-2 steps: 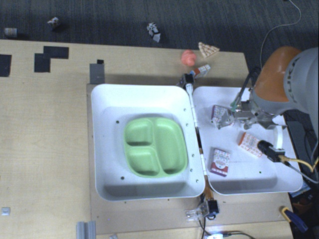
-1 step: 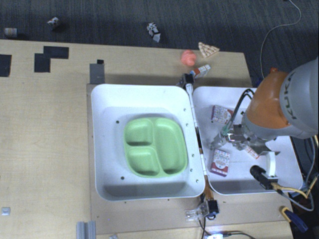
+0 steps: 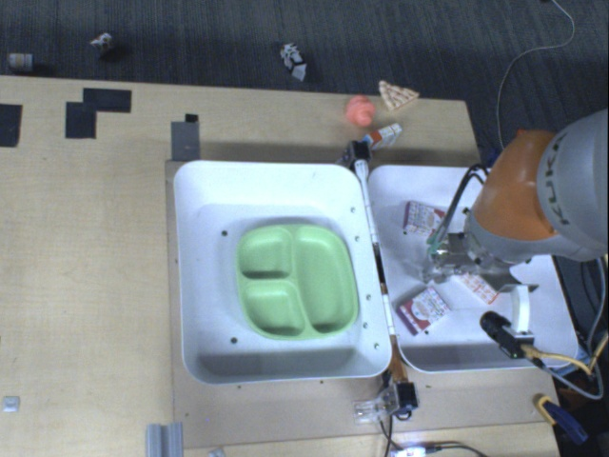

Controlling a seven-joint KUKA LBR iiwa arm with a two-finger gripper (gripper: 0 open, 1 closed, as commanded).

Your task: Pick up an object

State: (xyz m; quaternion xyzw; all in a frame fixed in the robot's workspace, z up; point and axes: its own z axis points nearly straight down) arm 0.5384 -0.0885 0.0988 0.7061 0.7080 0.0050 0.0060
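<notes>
While gripper (image 3: 445,267) hangs over right bin (image 3: 455,343), packet (image 3: 423,308) lies near, seemingly apart.

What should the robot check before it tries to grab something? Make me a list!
1. Tool is down over the right bin: ok.
2. Things to grab there, the front packet and the back packet: ok.
3. Tool lined up on one packet: cannot tell.
4. Tool already holding something: cannot tell.
5. Green plate in the left bin is out of the way: ok.
</notes>
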